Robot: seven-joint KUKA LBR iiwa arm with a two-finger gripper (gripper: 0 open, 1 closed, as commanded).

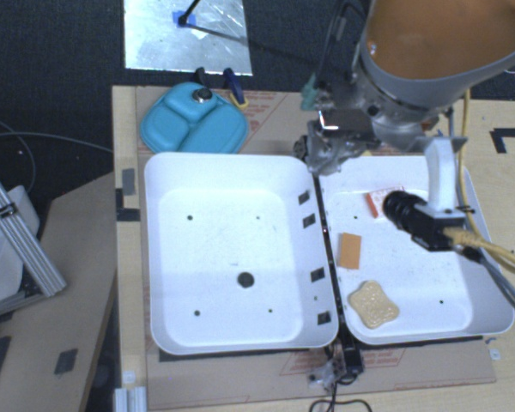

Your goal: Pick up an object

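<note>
Orange and flat, a small card-like tile (349, 251) lies on the floor of the right bin (463, 316), close to the divider. It looks light and stiff, thin enough that fingers would likely have to pinch its long edges. At five o'clock from it rests a tan, bumpy sponge-like piece (374, 304), probably soft and easier to squeeze. At one o'clock sits a small red-and-white scrap (375, 202). The gripper (326, 148) hangs over the bins' shared far corner, at twelve o'clock from the tile; whether its claw is wide or closed cannot be told. The left bin (167, 230) holds a dark disc (245, 280). A blue tray (195, 121) lies beyond.
</note>
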